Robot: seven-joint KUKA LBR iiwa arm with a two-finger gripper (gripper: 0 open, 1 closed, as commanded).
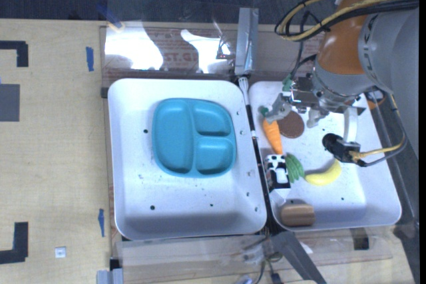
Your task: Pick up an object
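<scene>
The right bin holds an orange carrot, a flat brown disc, a yellow banana, a black-and-white toy with a green piece and a brown block. My gripper hangs over the bin's far left part, right above the brown disc and just right of the carrot's top. Its fingers stand open on either side of the disc's far edge, and nothing is lifted between them.
The left bin carries a blue divided plate. A black plug on a yellow cable hangs from the arm above the banana. A metal divider rises behind the wall between the bins.
</scene>
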